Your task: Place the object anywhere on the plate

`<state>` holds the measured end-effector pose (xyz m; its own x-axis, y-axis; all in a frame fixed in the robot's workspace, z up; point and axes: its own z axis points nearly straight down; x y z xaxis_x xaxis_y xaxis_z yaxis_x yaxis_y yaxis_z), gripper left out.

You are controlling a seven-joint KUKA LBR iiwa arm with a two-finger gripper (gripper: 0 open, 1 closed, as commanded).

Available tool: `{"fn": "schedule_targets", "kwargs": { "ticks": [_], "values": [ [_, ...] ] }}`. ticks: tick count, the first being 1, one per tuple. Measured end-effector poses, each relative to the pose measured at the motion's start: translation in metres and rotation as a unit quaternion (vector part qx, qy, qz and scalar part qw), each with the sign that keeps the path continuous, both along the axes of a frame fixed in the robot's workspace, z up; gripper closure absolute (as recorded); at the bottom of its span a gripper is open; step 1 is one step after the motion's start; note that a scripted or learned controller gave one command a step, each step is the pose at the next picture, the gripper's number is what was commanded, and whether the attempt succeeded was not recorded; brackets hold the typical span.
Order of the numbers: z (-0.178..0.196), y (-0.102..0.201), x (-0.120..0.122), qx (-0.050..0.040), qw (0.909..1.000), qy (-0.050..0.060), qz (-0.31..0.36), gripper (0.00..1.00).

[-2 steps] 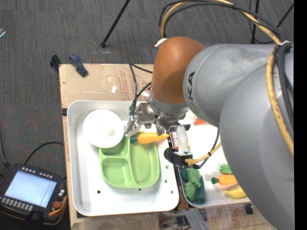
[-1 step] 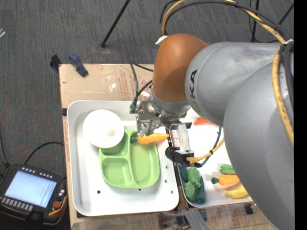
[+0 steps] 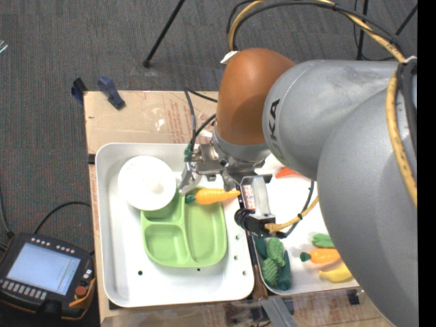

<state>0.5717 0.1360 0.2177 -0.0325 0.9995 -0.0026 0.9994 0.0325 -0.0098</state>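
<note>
Hovering over the green plate (image 3: 184,240) in the left bin (image 3: 109,251), the claw (image 3: 197,182) seems to pinch a toy carrot (image 3: 214,196) by its stem end. Carrot looks light, soft, slightly slippery; mid-body grip suits better.

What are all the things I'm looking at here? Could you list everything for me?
White bins: two, side by side on the bench.
Green plate: one, divided, in the left bin.
White bowl: one, on the plate's top left corner.
Toy carrot: one, orange, over the plate's top edge, at the gripper.
Dark green toy: one, right bin's left side.
Small toys: green, orange, yellow, right bin.
Handheld screen: one, floor, bottom left.
Arm: one, grey with orange band.
Gripper: one, above the plate.
</note>
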Motion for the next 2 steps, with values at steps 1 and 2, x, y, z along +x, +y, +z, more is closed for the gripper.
{"fn": "schedule_targets", "kwargs": {
  "ticks": [1, 2],
  "values": [
    [0.0081, -0.0002, 0.0000, -0.0006, 1.0000, 0.002, 0.002, 1.00],
    [0.0078, 0.0002, -0.0003, -0.0009, 1.0000, 0.002, 0.002, 0.00]
  ]
}}
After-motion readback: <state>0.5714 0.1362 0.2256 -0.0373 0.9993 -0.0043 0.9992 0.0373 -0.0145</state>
